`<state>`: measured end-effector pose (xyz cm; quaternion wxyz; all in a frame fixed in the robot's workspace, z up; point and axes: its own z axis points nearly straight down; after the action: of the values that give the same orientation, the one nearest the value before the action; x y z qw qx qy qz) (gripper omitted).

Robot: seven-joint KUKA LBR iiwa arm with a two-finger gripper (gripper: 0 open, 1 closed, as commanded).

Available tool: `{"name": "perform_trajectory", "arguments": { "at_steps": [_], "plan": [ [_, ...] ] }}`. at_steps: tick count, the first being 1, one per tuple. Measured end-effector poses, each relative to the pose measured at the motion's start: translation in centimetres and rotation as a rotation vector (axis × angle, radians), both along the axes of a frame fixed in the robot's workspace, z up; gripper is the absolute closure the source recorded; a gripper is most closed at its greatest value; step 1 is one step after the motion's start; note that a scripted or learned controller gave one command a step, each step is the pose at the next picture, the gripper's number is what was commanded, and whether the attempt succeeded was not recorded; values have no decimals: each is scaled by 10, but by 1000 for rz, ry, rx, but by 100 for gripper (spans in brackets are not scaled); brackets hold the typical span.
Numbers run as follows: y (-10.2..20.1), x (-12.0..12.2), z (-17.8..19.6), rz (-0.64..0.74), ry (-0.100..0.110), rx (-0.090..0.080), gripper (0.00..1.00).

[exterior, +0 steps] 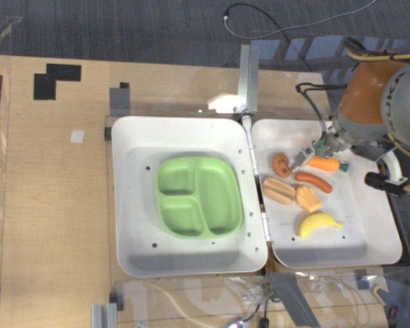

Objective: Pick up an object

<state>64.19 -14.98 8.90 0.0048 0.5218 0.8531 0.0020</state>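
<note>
The right bin holds several toy foods. An orange carrot lies near the back, with a red sausage just in front of it. A brown pretzel sits to their left. Closer to me lie a hot dog bun, a tan shell-shaped pastry and a yellow banana. My gripper reaches down from the right and sits low over the bin, just behind and left of the carrot, between it and the pretzel. Nothing shows as lifted.
The left bin holds a green divided plate. A metal post stands behind the wall between the bins. The grey and orange arm hangs over the right bin's back right corner, with cables behind it.
</note>
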Motion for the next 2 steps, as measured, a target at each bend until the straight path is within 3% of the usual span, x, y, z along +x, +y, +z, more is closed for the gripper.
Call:
{"name": "perform_trajectory", "arguments": {
  "at_steps": [1, 2],
  "plan": [
    [1, 3, 14, 0, -10, 1, 100],
    [4, -32, 61, 136, 3, -1, 100]
  ]
}}
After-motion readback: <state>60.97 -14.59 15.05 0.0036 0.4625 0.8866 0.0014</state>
